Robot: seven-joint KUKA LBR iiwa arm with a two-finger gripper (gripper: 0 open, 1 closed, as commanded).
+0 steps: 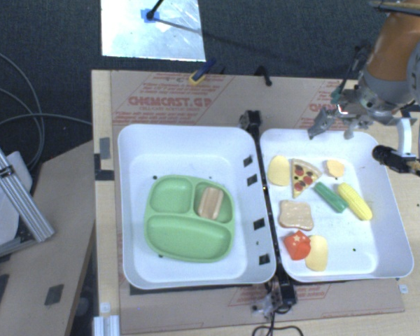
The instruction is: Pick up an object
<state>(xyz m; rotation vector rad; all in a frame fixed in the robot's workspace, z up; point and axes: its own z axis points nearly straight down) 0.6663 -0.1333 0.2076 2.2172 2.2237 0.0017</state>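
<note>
The right bin (385, 257) holds several toy foods: a pizza slice (304, 176), a bread slice (295, 215), a green pickle (330, 197), a corn cob (354, 201), a red tomato (297, 243), and yellow pieces (278, 170) (317, 253) (334, 168). My gripper (334, 123) hangs open above the far rim of that bin, with nothing between its fingers. It is well clear of the foods, beyond the pizza slice and up to its right.
The left bin (133, 187) carries a green divided tray (185, 240) with a tan bread roll (211, 203) in its upper right compartment. A black hinge strip (260, 187) runs between the bins. A shiny sheet (152, 19) lies beyond the bench.
</note>
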